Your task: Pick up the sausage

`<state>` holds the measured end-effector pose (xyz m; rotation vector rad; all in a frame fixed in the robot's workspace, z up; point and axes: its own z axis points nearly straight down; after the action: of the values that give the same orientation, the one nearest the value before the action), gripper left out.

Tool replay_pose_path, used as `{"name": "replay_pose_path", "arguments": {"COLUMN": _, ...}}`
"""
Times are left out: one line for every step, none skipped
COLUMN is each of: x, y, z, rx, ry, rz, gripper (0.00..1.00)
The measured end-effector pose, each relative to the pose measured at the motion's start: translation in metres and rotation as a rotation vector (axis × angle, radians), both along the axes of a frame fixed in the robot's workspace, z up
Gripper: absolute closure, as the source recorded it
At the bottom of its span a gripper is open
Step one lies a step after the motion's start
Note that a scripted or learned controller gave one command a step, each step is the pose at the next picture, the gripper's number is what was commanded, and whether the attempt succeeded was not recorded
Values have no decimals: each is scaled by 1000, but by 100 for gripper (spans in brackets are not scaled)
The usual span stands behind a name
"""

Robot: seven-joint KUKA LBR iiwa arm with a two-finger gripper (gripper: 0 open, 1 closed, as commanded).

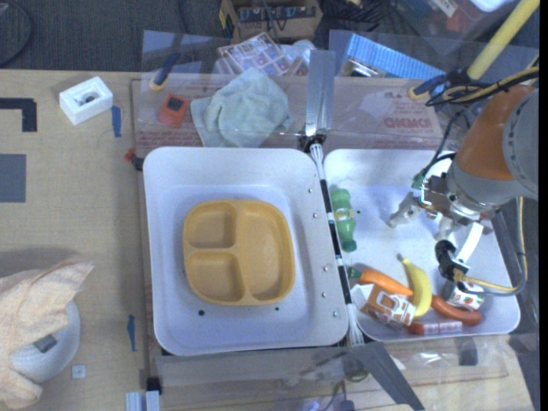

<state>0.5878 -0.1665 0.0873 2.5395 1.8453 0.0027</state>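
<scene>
Sausage (pixel 455 309) sits at rt bin's (pixel 381 176) near rim, long axis approx. across the view, banana (pixel 418 286) just beside its left end. My gripper (pixel 421 217) hangs farther back, so sausage lies camera-ward of it; open or shut, can't tell.

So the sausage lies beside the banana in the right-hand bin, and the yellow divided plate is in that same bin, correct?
Not quite. The camera view shows the yellow divided plate in the left-hand bin, not the right-hand one. The sausage does lie beside the banana in the right-hand bin.
</scene>
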Motion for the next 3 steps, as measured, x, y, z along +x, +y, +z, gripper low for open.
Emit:
{"name": "replay_pose_path", "arguments": {"x": 67, "y": 64, "z": 0, "rx": -4, "ry": -4, "rz": 249, "gripper": 0}}
{"name": "replay_pose_path", "arguments": {"x": -3, "y": 28, "z": 1, "rx": -2, "ry": -2, "rz": 293, "gripper": 0}}
{"name": "replay_pose_path", "arguments": {"x": -78, "y": 74, "z": 2, "rx": -2, "ry": -6, "rz": 389, "gripper": 0}}
